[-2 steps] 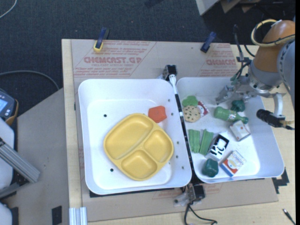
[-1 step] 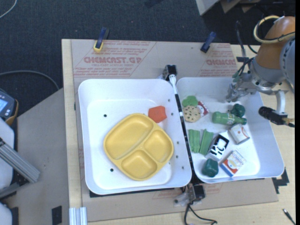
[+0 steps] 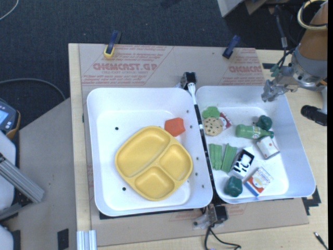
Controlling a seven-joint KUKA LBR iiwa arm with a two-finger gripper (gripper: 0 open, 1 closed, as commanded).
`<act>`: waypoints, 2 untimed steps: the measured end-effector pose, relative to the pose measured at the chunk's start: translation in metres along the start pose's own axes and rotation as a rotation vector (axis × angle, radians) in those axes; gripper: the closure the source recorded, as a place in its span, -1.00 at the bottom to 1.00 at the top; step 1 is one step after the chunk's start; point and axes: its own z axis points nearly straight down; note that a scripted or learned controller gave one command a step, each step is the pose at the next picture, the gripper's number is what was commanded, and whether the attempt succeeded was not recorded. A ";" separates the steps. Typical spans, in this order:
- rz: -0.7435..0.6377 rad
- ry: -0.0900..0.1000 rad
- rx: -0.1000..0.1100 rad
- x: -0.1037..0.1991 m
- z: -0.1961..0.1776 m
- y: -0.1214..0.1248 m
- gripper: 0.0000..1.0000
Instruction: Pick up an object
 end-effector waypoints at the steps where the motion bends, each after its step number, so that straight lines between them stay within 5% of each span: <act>1: -0.001 0.001 0.000 0.007 -0.062 0.002 1.00; 2: -0.001 0.001 0.004 0.007 -0.065 0.003 1.00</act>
